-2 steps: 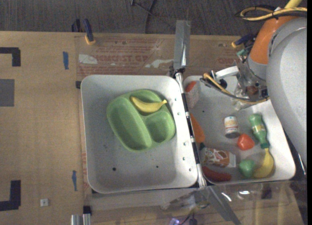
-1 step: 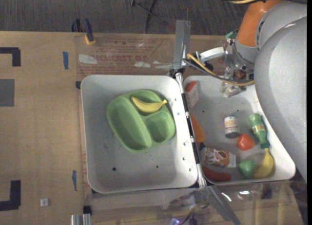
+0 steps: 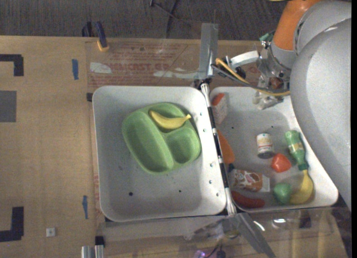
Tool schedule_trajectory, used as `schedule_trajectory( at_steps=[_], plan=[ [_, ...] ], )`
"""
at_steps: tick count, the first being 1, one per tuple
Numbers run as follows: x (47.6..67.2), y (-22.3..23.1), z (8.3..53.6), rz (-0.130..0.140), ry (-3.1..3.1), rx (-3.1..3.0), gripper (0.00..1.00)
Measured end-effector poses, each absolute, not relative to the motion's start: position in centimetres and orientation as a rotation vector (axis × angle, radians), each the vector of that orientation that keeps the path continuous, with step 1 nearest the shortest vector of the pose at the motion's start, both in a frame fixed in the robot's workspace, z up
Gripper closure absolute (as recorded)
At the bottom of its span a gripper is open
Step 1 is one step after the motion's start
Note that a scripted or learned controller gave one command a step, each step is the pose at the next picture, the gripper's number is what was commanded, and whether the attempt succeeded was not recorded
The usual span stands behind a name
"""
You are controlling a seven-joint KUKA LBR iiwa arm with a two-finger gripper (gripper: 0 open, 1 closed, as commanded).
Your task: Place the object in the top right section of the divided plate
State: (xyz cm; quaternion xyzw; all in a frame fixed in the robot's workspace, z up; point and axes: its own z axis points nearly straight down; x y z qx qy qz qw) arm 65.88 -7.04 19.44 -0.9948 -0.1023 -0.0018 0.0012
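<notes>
The yellow plastic banana (image 3: 170, 120) lies in the top section of the green divided plate (image 3: 150, 151), which sits in the left white bin (image 3: 111, 195). It rests curved along the plate's inner ridge, so it looks placed there on purpose, and the job seems nearly done. The grey gripper (image 3: 266, 99) hangs over the top edge of the right white bin (image 3: 323, 192). The banana is well apart from it, far off to its left and a little lower in the picture. Below the gripper lie a small white can (image 3: 264, 144), a red pepper (image 3: 280, 163) and a green bottle (image 3: 294, 148). I cannot tell the gripper's state.
</notes>
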Motion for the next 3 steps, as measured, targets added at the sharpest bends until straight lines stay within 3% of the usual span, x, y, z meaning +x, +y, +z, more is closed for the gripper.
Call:
schedule_trajectory(
  at_steps=[3],
  plan=[
    [66.0, -6.9, 22.4, -0.012, -0.316, -3.117, 1.0]
  ],
)
